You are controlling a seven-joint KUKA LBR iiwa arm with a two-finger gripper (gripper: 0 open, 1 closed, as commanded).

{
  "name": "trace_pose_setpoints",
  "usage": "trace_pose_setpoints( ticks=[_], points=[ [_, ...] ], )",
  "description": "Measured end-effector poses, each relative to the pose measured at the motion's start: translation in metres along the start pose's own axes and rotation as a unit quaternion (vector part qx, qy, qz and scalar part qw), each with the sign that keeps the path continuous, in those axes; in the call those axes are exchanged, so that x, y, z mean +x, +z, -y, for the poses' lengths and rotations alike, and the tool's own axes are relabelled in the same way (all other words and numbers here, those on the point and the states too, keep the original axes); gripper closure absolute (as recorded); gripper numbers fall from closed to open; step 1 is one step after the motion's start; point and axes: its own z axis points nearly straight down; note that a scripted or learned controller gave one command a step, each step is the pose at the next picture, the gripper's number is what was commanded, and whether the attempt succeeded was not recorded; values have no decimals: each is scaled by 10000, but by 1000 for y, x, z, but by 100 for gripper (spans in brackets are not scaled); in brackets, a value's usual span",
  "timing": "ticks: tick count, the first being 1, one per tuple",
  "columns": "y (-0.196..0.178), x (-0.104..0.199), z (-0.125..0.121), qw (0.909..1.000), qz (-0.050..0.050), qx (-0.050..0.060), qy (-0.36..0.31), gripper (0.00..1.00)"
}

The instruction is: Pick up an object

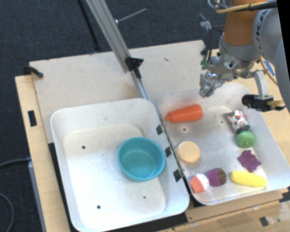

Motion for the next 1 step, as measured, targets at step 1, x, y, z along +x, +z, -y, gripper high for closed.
trace_pose_setpoints(
  ticks=[1],
  points=[
    [-45,-1,-2,10000,1,4,-1,100]
  ],
)
